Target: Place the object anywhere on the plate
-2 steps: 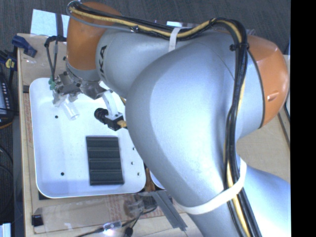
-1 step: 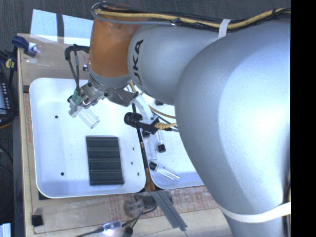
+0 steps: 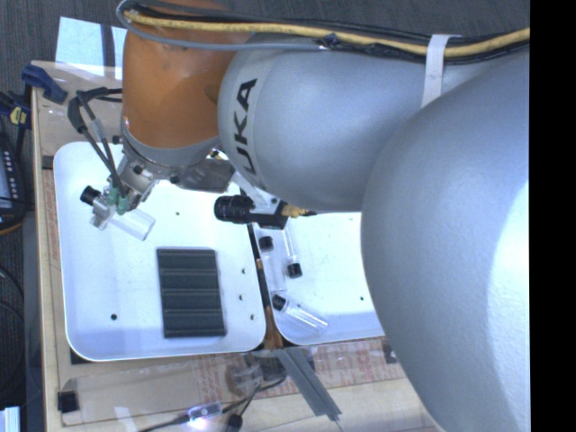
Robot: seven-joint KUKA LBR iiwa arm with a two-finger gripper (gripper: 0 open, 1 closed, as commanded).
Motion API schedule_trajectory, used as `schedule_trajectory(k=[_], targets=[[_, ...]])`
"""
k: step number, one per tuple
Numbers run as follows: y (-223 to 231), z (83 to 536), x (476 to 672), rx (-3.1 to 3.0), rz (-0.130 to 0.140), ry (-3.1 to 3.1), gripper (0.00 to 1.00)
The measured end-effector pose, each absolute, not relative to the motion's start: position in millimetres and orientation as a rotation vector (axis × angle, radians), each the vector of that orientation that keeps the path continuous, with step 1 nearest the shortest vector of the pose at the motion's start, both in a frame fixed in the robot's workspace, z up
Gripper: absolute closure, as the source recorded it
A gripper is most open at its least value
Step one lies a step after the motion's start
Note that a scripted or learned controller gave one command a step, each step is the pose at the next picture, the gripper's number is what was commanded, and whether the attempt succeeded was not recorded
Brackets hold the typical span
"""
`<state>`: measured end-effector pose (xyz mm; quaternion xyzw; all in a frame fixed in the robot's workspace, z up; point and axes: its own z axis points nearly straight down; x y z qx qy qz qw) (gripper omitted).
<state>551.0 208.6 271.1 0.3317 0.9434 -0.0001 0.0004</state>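
The grey arm (image 3: 378, 151) sweeps in from 3 o'clock and covers most of the upper and right of the view, its orange band (image 3: 171, 70) sitting toward 11 o'clock. Below the band the gripper (image 3: 115, 201) hangs over the left bin (image 3: 81, 313), in that bin's 10 o'clock corner. It is small and partly blurred, so I cannot tell whether it is open, closed, or clamped on anything. A pale, clear piece (image 3: 135, 226) shows just at the gripper's 5 o'clock, touching it or very nearly so, and it appears to lie against the white floor of the bin. The dark ribbed plate (image 3: 191, 292) lies flat in the same bin toward 5 o'clock of that piece, apart from it. In the right bin (image 3: 337, 327), close to its left wall, sit a few small black bits (image 3: 292, 268) and a clear tube (image 3: 310, 317) at 6 o'clock of them.
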Motion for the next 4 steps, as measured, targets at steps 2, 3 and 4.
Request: schedule_trajectory(k=[2, 3, 4], targets=[[140.3, 307.2, 477.6, 0.773, 0.001, 3.041, 1.00], [177.6, 117.7, 474.8, 0.984, -0.007, 2.989, 1.00], [132.5, 91.0, 475.8, 1.311, -0.004, 2.859, 1.00]])
